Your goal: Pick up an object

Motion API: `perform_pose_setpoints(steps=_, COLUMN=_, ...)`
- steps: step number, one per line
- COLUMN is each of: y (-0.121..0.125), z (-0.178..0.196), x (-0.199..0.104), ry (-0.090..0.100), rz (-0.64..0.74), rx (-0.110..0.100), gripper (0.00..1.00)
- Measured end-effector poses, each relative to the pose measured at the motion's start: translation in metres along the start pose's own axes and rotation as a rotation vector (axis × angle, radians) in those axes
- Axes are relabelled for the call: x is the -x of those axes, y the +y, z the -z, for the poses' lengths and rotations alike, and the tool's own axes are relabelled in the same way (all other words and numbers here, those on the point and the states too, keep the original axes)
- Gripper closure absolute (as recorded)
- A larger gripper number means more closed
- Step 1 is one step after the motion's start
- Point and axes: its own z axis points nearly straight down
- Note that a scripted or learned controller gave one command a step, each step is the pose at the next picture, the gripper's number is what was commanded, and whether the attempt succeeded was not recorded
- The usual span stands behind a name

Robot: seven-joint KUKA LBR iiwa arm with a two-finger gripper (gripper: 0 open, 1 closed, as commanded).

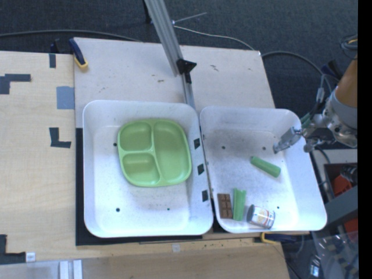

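Observation:
The right bin holds a green cylinder lying near its middle right. Along its front edge lie a brown chocolate-like block, a flat green piece and a small can on its side. My gripper hangs over the bin's right rim, up and to the right of the green cylinder and apart from it. It is open with nothing between its fingers. A green divided plate lies in the left bin.
A slanted metal pole runs down to the back edge between the bins. A blue and yellow clamp sits at the bench's back left corner. Cables trail across the dark floor behind the bench and at the right by the arm.

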Motion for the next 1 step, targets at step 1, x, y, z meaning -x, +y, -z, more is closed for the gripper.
perform_pose_setpoints(steps=1, y=-0.0001, z=0.0, x=0.0001, ry=0.0, rz=0.0, rx=0.0, gripper=0.0)
